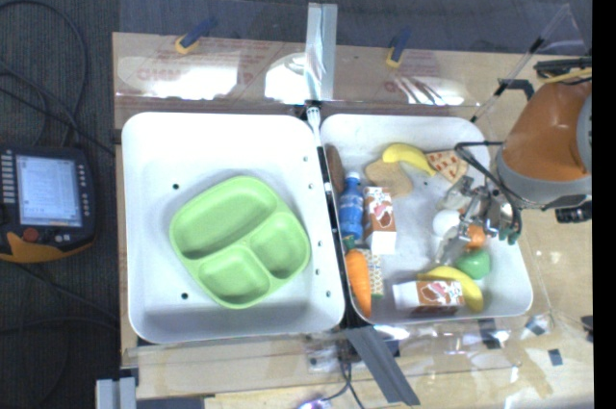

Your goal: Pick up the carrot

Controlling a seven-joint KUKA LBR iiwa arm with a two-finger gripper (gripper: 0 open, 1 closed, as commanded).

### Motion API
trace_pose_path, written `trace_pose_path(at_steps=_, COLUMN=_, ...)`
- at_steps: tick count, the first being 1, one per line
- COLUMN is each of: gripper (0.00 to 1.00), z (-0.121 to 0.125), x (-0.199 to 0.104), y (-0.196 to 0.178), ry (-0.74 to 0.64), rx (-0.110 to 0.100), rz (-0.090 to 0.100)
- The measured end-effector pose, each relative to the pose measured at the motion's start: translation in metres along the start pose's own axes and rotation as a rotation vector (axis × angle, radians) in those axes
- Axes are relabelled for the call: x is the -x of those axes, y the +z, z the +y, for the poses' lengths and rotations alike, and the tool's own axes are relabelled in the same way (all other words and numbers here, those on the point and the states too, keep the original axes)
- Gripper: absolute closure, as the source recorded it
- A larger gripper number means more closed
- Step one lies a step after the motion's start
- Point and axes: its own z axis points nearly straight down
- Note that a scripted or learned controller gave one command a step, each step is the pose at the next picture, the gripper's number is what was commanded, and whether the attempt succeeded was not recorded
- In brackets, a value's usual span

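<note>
The carrot [357,274] lies untouched against the left wall of the right bin [510,301], below the blue bottle [350,210]. The claw [472,229] hangs well apart from it, over the green fruit [474,263]; its state I cannot tell. Nothing done yet, probably.

To my left, a green divided plate [241,240] sits in the left bin [144,205]; a banana [405,156], blue bottle [350,207] (lying flat) and green ball [474,263] share the right bin [515,296].
</note>
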Motion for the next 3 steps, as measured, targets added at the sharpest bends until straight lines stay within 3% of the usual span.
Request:
trace_pose_path(at_steps=2, gripper=0.00, z=-0.004, x=0.016, y=0.001, ry=-0.161, rx=-0.004, rz=0.007)
trace_pose_path(at_steps=3, gripper=0.00, z=0.013, x=0.004, y=0.000, ry=-0.107, rx=-0.003, rz=0.001)
